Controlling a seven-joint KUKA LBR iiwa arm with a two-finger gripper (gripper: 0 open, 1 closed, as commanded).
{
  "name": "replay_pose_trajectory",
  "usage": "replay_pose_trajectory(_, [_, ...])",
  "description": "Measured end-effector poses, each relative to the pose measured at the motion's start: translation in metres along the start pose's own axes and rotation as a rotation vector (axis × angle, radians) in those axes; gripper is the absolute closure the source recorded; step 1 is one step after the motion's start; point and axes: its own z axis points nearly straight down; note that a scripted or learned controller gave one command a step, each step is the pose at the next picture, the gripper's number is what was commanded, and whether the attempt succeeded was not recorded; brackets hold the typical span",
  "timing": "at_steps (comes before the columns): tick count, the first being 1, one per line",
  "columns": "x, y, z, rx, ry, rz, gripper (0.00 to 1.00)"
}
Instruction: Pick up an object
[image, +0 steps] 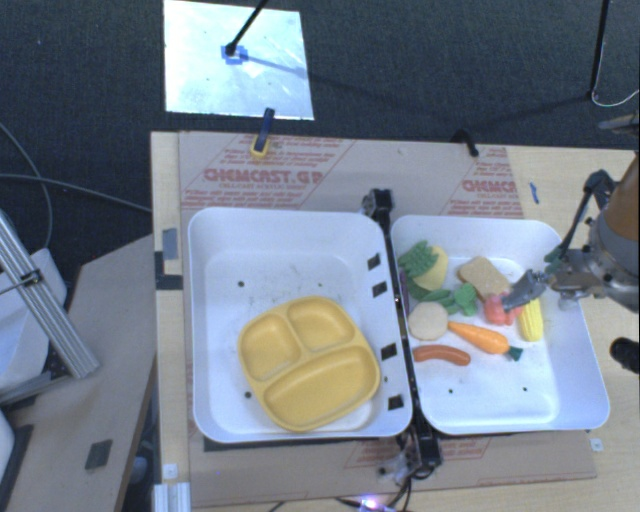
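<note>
Two white bins side by side: left bin (215, 300), right bin (570, 390). Left bin holds one yellow tray (308, 362) with three compartments, sitting toward the near right part of the bin, slightly rotated.

Right bin holds the toy food, all clustered in its far-left half. Count: one carrot (478, 337), orange with green stub pointing right; one sausage (441, 354), red-orange, just in front of the carrot; one round cream disc (428, 321), touching the carrot's left end; one bread slice (484, 275), tan; one corn cob (531, 320), yellow, upright-ish along the right of the cluster; one small red-orange piece (497, 311) between bread and corn; one yellow-and-green item (427, 266) at the far left, type unclear; one green leafy piece (459, 299) beside it. Eight items total, most touching a neighbour.

Gripper (524, 293) reaches in from the right, low over the cluster, tips by the red-orange piece and the corn's top end. Fingers are dark and blurred together; can't tell how far apart they are or whether anything is between them. Contact with the corn or red piece looks possible but not clear.
</note>
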Motion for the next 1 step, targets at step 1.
replay_pose_trajectory(1, [0.0212, 0.0359, 0.1248, 0.004, 0.002, -0.003, 0.00])
